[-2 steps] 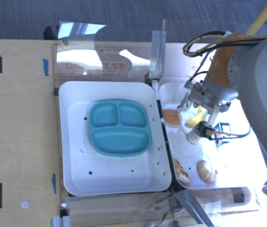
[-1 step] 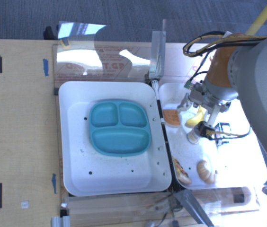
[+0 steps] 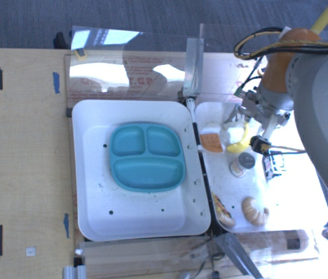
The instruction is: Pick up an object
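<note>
Reaching in over the right bin (image 3: 303,214), the grey arm (image 3: 321,92) puts its gripper (image 3: 241,121) down by the top of that bin. I cannot tell if the gripper is open or shut. A yellow banana (image 3: 239,143) lies just below the gripper, and it may be touching it. An orange block (image 3: 211,142) sits just left of the banana. A small round jar (image 3: 242,163) stands just below the banana. A croissant (image 3: 255,210) lies well below the banana. The blue plate (image 3: 147,156) is in the left bin (image 3: 88,173), far left of the banana.
</note>
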Available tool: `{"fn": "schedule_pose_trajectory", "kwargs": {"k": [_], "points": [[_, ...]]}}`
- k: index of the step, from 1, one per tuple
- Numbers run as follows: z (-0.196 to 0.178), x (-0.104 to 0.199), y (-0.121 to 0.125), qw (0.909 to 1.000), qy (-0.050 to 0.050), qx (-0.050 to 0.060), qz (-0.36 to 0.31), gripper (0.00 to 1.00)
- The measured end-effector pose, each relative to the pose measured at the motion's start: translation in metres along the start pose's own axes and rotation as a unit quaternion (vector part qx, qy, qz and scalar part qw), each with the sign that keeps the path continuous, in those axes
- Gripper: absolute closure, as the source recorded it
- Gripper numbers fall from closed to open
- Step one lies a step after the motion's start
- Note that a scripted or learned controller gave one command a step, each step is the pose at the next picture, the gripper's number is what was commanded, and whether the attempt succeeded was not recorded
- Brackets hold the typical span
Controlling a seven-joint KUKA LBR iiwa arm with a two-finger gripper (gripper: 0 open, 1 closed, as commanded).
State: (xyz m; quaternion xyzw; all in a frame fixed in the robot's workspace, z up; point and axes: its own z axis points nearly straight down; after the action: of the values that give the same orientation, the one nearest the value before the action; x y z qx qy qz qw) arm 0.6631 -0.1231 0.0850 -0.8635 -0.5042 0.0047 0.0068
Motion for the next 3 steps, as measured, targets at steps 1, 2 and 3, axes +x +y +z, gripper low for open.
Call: {"fn": "schedule_pose_trajectory", "kwargs": {"k": [1, 2, 3], "points": [[-0.013, 0.002, 0.002, 1.0, 0.0, -0.008, -0.002, 1.0], [-0.103, 0.061, -0.029, 0.9953, 0.004, -0.011, 0.096, 1.0], [-0.098, 0.021, -0.051, 0.9862, 0.001, -0.006, 0.165, 1.0]]}}
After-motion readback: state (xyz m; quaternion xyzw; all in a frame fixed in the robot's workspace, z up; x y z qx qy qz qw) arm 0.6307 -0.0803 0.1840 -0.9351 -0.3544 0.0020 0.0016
